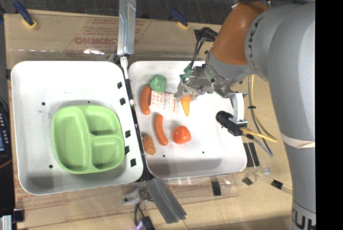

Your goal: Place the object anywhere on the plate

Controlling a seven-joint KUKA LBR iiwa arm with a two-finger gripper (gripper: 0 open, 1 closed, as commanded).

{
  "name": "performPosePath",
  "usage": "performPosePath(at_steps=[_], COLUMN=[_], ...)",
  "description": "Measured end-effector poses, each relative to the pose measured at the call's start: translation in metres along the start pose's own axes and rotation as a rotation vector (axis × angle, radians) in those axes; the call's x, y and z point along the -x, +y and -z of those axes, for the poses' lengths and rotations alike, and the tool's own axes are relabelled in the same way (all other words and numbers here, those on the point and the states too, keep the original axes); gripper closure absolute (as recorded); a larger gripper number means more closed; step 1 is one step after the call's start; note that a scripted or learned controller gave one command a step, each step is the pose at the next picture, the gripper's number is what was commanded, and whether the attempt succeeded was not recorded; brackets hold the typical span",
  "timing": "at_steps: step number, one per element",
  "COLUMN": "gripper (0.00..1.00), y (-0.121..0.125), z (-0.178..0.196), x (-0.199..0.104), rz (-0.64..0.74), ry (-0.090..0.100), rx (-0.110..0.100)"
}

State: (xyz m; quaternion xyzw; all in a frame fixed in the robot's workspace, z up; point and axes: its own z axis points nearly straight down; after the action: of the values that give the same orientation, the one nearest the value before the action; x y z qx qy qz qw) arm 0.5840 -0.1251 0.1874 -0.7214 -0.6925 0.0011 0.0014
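Camera view: pincer (186,89) finger state cannot be told — wrist hides it. Carrot (185,106) lies directly below pincer, tip touching. Plate (89,138) sits far left, in other bin (24,84) on table (64,28).

The big grey arm (289,73) comes in from the right side. It has an orange band (236,36) just above its wrist. The arm bends down, and its pincer (188,87) hangs low at the end, pointing left.
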Motion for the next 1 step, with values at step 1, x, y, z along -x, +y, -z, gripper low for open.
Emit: performPosePath(at_steps=[1], gripper=[1.00], y=[0.0428], z=[0.0035], x=[-0.0890], rz=[-0.072], ry=[0.000], rx=[-0.001])
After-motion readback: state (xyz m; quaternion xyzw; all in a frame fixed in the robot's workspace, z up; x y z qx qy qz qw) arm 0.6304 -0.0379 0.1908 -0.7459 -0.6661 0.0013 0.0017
